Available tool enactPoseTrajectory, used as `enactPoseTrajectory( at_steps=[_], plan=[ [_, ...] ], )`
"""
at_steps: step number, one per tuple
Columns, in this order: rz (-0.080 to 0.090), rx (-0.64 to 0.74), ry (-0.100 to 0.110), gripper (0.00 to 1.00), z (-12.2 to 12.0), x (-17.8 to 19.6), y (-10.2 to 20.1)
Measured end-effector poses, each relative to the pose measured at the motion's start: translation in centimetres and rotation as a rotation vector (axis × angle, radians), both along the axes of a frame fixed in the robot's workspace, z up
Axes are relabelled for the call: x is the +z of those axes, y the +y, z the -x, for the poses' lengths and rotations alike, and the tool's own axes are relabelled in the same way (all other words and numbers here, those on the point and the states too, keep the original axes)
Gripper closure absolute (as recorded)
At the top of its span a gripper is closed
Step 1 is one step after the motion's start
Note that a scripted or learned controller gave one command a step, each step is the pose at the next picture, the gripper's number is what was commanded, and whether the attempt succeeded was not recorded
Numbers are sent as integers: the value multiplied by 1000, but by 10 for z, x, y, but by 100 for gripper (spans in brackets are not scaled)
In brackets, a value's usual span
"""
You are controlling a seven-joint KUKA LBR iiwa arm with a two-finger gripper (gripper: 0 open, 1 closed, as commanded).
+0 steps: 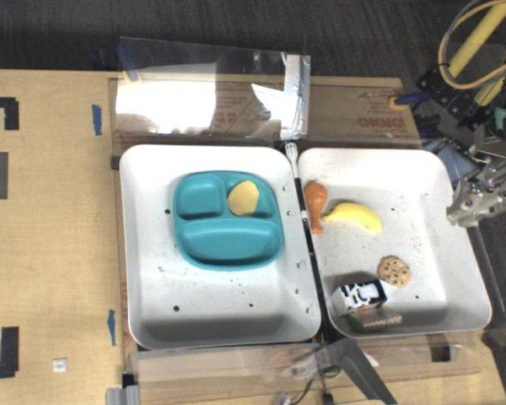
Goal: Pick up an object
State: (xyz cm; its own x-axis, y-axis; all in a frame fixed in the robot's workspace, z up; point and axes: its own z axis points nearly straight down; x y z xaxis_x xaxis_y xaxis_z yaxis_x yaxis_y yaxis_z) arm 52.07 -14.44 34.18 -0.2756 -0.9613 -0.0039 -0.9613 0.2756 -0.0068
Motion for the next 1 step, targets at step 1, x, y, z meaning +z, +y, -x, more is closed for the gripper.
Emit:
enactPoseTrajectory(
  at_steps=[1],
  plan=[
    [3, 341, 0, 100, -7, 28, -41]
  ],
)
